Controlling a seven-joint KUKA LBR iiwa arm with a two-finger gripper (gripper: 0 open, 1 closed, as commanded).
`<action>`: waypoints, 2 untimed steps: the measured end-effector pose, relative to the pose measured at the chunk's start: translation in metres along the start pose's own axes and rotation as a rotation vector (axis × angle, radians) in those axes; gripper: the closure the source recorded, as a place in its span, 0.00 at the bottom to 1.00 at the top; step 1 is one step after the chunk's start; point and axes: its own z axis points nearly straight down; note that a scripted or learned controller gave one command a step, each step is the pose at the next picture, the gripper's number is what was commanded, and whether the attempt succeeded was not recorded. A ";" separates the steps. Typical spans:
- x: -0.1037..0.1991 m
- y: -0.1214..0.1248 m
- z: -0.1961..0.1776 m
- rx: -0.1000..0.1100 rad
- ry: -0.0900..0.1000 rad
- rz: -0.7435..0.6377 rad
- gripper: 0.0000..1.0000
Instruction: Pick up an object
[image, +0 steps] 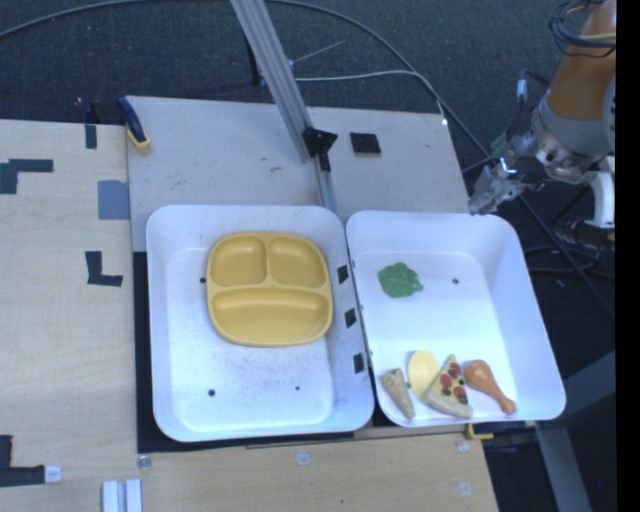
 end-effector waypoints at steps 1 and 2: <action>0.042 -0.018 0.011 0.008 0.002 -0.001 1.00; 0.092 -0.033 0.025 0.009 0.003 -0.002 1.00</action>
